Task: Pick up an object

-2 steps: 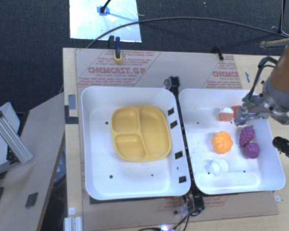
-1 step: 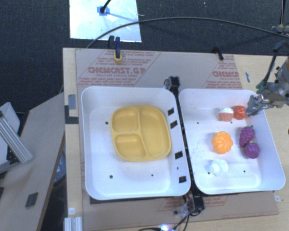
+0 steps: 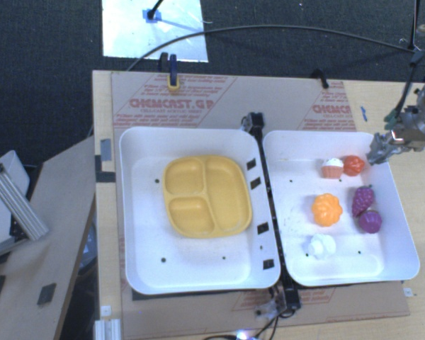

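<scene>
While two white bins sit side by side across the middle of the frame, the arm enters from the right edge, and its claw [image 3: 380, 149] hangs over the upper right corner of the right bin [image 3: 397, 261]. Whether the claw is apart or together cannot be told at this size and angle, and nothing shows between its tips. Just left of the claw, and slightly lower in the frame, lies a red-orange toy [image 3: 353, 165], touching a pink and white toy [image 3: 332, 168] on its left; together the pair forms a short row running left to right. Judged from this, the red-orange toy is the nearest thing to pick, and the coming move would be a short shift leftward and down into the bin. Further down the frame sit an orange pumpkin [image 3: 326, 210], purple grapes [image 3: 363, 200] with a round purple toy [image 3: 370, 222] touching just below them, and a white toy [image 3: 321, 246] near the lower part of the bin. At centre left, the left bin [image 3: 138, 261] holds a yellow divided tray [image 3: 205, 195], well apart from the claw.
</scene>
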{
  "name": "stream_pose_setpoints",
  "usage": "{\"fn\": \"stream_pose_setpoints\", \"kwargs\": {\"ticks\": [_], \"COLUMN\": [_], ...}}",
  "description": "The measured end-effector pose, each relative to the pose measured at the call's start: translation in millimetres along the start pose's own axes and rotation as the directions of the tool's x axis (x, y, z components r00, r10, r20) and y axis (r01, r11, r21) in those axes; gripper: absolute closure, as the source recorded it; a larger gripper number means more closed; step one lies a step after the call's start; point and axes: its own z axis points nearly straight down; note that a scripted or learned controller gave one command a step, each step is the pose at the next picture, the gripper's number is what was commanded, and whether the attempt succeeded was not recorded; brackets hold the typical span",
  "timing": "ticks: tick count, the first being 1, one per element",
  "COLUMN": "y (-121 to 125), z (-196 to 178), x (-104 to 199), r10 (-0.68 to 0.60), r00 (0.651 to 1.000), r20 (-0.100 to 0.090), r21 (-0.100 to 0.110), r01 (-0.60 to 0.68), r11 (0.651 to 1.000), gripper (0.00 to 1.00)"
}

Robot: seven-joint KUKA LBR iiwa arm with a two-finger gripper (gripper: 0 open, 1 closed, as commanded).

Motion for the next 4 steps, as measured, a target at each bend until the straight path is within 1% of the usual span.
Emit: {"fn": "stream_pose_setpoints", "kwargs": {"ticks": [1,3,4], "y": [-2,0,-9], "z": [23,30,47], "x": [54,163,212], "r10": [-0.003,-0.006,-0.005], "r00": [1.0,1.0,1.0], "r20": [-0.002,-0.003,-0.003], "r21": [0.003,0.003,0.004], "r01": [0.004,0.006,0.005], "r11": [1.0,1.0,1.0], "gripper": [1.0,1.0,1.0]}}
